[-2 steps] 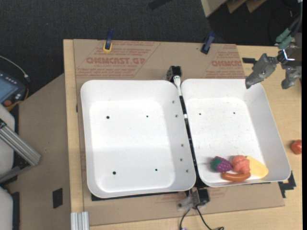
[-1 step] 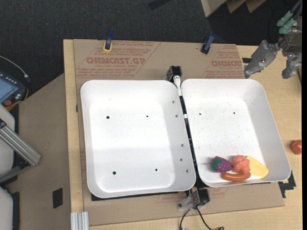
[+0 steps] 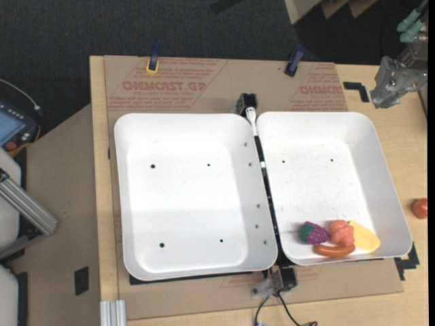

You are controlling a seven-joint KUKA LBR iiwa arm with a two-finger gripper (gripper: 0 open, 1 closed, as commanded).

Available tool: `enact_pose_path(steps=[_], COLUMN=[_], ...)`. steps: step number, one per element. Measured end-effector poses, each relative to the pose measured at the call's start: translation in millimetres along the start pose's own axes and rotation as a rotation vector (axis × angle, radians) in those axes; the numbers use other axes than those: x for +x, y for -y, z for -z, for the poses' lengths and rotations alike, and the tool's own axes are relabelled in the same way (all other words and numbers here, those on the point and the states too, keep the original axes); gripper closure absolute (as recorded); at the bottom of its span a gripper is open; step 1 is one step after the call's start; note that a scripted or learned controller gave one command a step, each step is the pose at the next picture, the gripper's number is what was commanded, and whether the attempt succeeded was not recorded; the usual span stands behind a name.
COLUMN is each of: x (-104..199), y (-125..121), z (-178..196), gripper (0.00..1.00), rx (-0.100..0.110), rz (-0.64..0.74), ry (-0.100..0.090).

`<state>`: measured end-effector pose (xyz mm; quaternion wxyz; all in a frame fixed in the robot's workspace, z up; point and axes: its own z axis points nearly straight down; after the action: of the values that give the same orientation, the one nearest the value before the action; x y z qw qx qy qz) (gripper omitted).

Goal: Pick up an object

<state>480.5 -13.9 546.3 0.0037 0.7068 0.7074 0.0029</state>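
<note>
Toy fruits [image 3: 336,237] cluster in the right bin's [image 3: 326,148] lower corner; my gripper [image 3: 393,87] hangs at upper right, grip state unreadable. I'd descend over the purple grapes [image 3: 313,233], clear of the bin wall.

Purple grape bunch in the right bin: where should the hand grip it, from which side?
Probably straight down on the purple grape bunch, fingers across its middle. Its left side is open bin floor; the orange-red toy crowds its right and the sausage lies just below.

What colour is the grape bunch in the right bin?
Purple, seen in the camera view: the grape bunch lies near the right bin's front edge.
</note>
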Motion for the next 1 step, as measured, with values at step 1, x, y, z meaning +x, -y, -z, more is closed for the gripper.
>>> enact_pose_path(steps=[1], x=[18.4], y=[-41.4], z=[-95.0], gripper=[1.0], rx=[0.02], rz=[0.002], ry=[-0.001])
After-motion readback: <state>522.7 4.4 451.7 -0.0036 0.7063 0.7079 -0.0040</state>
